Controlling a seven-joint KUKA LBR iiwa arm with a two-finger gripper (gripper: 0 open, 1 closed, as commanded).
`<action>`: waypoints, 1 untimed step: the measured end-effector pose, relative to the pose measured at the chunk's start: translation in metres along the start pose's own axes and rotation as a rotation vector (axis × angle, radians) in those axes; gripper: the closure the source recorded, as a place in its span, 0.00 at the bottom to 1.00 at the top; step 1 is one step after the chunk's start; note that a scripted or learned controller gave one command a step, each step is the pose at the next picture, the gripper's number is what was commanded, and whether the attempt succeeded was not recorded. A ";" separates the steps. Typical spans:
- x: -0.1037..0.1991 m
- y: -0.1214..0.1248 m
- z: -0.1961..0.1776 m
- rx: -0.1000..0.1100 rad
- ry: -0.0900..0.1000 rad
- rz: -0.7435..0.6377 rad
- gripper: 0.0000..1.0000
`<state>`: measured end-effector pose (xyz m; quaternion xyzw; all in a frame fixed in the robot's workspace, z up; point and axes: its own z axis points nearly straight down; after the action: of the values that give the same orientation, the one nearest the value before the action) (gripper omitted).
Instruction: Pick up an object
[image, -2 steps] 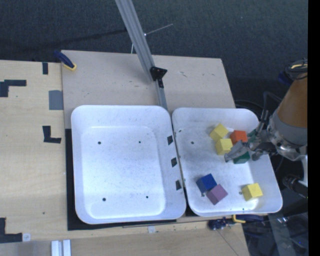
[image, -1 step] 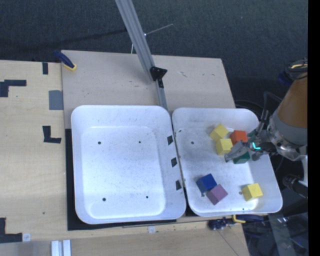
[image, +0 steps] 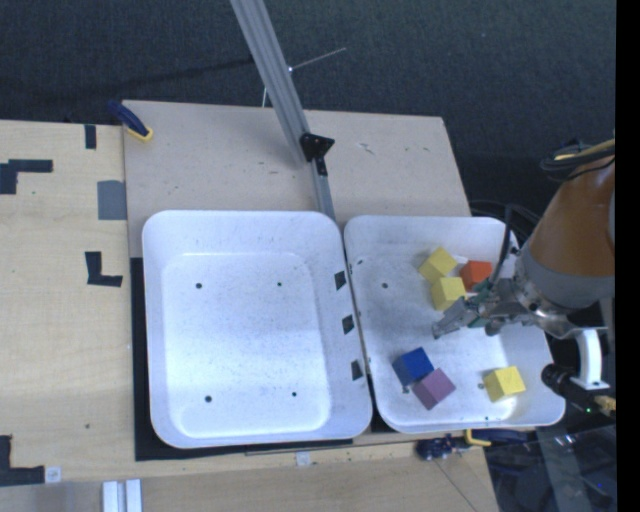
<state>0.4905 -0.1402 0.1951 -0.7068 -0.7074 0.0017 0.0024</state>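
- a pale wooden bench (image: 250, 165) is seen from above at a slant, marked with dark tape pieces along its left side and set against a dark floor.
- two shallow white bins are shown side by side on a black mat; the left bin (image: 160, 300) is speckled with small dark marks.
- the right bin (image: 380, 330) is shown with open white floor along its left half and along its near wall.
- a grey metal rail (image: 275, 75) is seen running from the top edge down to the gap between the bins.
- the grey arm with its orange band (image: 580, 235) is seen reaching in over the right bin's right wall.
- the gripper (image: 455, 322) is pictured low over the bin's middle, just below a yellow block; its fingers are seen slightly apart, with nothing between them.
- two yellow blocks (image: 438, 264) (image: 447, 292) are clustered near the far right, with an orange block (image: 477, 271) just beside them.
- a blue block (image: 412, 364) and a purple block (image: 434, 388) are seen touching near the front wall.
- a third yellow block (image: 504, 383) is seen apart, near the front right corner.
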 end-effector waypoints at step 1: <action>-0.002 -0.004 0.064 0.003 0.001 0.001 0.00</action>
<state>0.4859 -0.1421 0.1312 -0.7072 -0.7070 0.0025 0.0037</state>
